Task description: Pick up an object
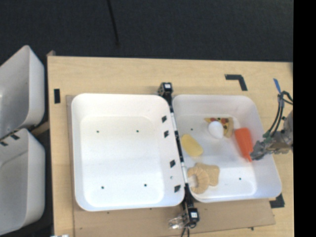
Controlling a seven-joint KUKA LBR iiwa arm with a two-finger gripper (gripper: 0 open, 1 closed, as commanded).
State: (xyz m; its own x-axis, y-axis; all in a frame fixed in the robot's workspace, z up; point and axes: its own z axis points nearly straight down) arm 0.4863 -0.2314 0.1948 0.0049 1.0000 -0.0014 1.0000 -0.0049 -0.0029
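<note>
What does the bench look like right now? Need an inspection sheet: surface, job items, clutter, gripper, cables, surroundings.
Surface: light wooden bench top bearing a left white plastic bin and a right white plastic bin.
Job's things: all in the right bin: orange carrot-shaped toy, white egg beside a pizza-slice toy, pale yellow block, tan pastry-like toy.
Clutter: nothing seen.
Grippers: gripper at the carrot's lower end; grasp unclear.
Cables: wires by the wrist.
Surroundings: dark floor, white containers left.

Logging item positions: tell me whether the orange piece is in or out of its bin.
In. The orange piece lies on the right bin's floor, inside its wall.
</note>
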